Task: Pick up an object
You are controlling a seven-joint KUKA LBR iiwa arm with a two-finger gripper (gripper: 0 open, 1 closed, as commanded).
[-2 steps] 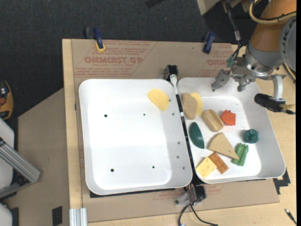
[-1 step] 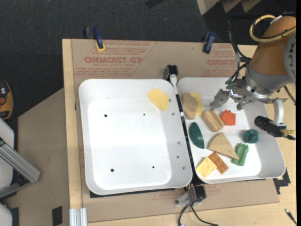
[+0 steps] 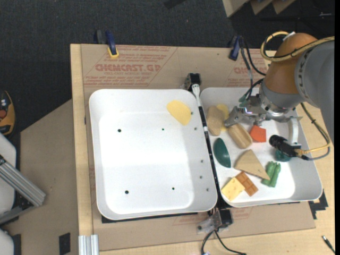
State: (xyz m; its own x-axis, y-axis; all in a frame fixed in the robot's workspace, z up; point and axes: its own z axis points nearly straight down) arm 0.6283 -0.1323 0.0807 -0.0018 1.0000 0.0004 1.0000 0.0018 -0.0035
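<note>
- End effector [image 3: 245,116] sits low over the upper middle of the right bin [image 3: 311,182], beneath the grey wrist and orange band; how far it is open cannot be told from this slant, and nothing can be seen in its grip.
- Nearest candidates: tan cylinder [image 3: 239,136] just below the end effector, orange-red block [image 3: 258,134] just beside that. Either looks like the likely target; this is a judgement from closeness alone.
- Tan cylinder: smooth, rounded, looks like hard toy plastic or wood. Likely light and stiff, somewhat slippery on the curve; best gripped across its short axis at mid-length.
- Orange-red block: small, flat-faced, matte. Flat opposing sides should give a surer hold than the cylinder.
- Beige rounded piece [image 3: 214,121] lies near the bin's left wall; bulbous, no flat faces, prone to rolling out of a pinch.
- Dark green oval [image 3: 221,153]: glossy, thin, probably slick and hard to get under.
- Tan wedge [image 3: 252,164], yellow block [image 3: 231,189] and orange-brown waffle piece [image 3: 247,183] cluster at the lower end, touching or nearly so; crowding could hinder entry there.
- Green stalk-like piece [image 3: 272,173] lies beside the wedge.
- Left bin [image 3: 106,195]: a single yellow rounded piece [image 3: 179,111] near its upper right corner.
- Bins look like smooth white plastic, resting on a cardboard-covered surface [image 3: 79,142].
</note>
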